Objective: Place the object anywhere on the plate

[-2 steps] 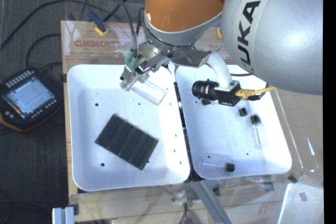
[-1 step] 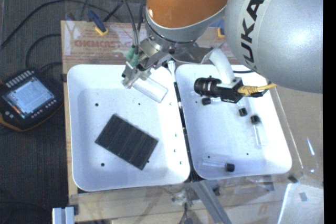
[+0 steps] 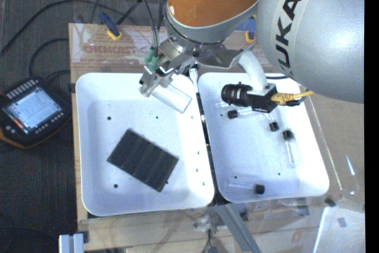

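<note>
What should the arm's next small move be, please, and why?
Probably shift the gripper toward the front of the left bin, over the dark ribbed plate. The gripper hangs at that bin's far right corner with a pale object at its tip, and the plate lies nearer the camera. Whether it grips the object is unclear.

Dark ribbed plate (image 3: 143,160), flat, left bin (image 3: 100,127)

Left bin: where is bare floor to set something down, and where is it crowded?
In the left bin, bare floor runs along its left wall and far-left corner, bordering the dark ridged plate; a narrower strip lies between plate and right wall. Crowded: the far-right corner under the gripper. The right bin is dotted with capped vials.
</note>
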Tool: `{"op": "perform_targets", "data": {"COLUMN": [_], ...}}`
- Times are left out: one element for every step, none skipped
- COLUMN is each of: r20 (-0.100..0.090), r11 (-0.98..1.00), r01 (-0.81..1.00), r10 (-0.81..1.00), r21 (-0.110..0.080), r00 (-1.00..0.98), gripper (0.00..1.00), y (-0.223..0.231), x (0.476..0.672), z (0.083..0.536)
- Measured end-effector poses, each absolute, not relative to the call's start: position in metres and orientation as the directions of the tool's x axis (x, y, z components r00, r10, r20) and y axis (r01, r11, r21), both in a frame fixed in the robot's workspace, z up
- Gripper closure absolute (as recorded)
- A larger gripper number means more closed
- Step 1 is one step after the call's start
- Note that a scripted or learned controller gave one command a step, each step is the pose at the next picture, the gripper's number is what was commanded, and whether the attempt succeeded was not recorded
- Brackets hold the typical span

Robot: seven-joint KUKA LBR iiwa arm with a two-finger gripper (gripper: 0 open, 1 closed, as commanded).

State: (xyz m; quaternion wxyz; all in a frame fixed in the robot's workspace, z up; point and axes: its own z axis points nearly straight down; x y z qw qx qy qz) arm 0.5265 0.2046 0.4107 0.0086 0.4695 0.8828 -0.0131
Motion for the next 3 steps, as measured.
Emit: {"op": "perform_targets", "data": {"r20": [-0.032,-0.037,-0.042], "r11": [0.556,0.552,0.548], "r01": [0.831,0.834,0.836], "r10": [0.831,0.833,0.835], "r21": [-0.017,-0.018,-0.020], "r00": [-0.556,-0.552,-0.548], "gripper": [1.00,1.00,1.00], "y": [0.203,0.202,0.200], "x": [0.528,0.530,0.531], "z": [0.419,0.428,0.436]}}
